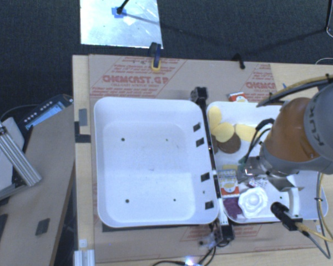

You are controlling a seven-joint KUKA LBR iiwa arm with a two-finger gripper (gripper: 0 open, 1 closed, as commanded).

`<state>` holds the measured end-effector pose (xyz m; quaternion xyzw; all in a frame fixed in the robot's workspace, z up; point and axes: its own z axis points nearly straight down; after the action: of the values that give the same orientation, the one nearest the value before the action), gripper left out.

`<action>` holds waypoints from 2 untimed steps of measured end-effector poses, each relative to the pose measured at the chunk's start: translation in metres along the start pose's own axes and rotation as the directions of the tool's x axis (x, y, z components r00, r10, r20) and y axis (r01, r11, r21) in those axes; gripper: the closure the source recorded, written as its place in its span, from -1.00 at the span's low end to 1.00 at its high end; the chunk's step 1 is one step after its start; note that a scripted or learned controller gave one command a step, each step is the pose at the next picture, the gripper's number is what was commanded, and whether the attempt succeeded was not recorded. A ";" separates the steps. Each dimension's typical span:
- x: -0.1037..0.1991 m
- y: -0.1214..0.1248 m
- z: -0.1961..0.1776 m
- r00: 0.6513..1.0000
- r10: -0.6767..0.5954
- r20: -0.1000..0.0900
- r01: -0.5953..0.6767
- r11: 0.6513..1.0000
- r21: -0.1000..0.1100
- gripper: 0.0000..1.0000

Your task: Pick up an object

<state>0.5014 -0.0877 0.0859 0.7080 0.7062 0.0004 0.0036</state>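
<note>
Lighting: bright, even, overhead; glare on metal sheet (121,15); left bin (150,159) whites near blown out; shadows faint; focus slightly soft.

Left of the tool sits the left white bin (150,107). A yellow clamp (155,57) grips the far edge of the surface (172,76), with a shiny metal sheet (119,29) beyond.
</note>
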 end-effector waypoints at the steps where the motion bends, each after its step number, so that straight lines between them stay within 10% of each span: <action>1: -0.010 0.005 0.001 1.000 -0.003 -0.005 0.003 1.000 0.003 1.00; 2: -0.012 0.042 0.001 1.000 -0.007 -0.004 0.007 1.000 0.000 1.00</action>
<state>0.5432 -0.0999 0.0853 0.7054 0.7089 0.0016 0.0022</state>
